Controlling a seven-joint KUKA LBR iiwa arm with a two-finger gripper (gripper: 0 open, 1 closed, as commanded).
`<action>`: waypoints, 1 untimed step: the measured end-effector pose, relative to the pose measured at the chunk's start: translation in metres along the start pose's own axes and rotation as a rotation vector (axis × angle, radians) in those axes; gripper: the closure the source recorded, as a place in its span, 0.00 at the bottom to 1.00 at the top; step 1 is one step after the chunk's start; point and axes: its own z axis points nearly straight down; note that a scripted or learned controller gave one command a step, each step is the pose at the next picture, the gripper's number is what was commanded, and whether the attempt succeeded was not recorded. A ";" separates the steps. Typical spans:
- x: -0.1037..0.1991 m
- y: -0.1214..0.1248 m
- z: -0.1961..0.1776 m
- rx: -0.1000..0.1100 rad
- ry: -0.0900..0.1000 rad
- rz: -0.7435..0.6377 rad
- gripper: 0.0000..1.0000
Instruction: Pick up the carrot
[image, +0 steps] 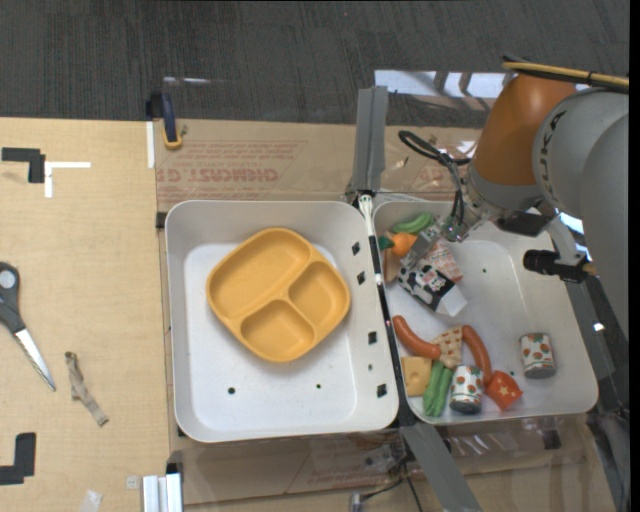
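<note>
— Where's the carrot (402, 243)?
— Upper left corner of the right bin (560, 395), by a green vegetable (412, 223).
— And the claw (432, 240)?
— Just right of the carrot, low over a black-and-white carton (430, 282). Whether it's apart or together, I cannot tell.

A yellow divided plate (278, 293) lay in the left bin (185, 330). The right bin (560, 330) held sausages (415, 337), a small can (537, 354) and a tomato (503, 389). Scissors (20, 325) rested on the worktop (80, 260).
</note>
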 end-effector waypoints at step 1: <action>-0.005 0.000 0.009 0.016 0.007 0.488 0.00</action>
